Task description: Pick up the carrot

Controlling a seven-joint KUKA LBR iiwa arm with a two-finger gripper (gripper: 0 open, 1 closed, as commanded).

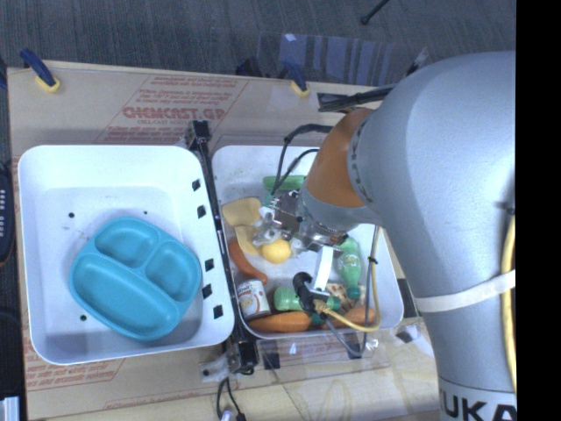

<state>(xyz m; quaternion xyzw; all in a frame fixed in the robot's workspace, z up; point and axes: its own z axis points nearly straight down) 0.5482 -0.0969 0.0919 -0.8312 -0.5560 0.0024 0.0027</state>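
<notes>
Carrot (280, 323) lies along the near wall of the right bin (235, 169), beside a small can (252, 298). It looks light, stiff and smooth; I would grip its thick middle. Gripper (273, 231) hovers above a lemon (276, 252); how open it is, I cannot tell.

Two white bins (44, 200) — one blue tray (131, 274), one can (253, 299), one lemon (276, 252), one carrot (280, 323).

Orange carrot (280, 323), lying flat, lengthwise along near wall of right bin (250, 161)
</notes>
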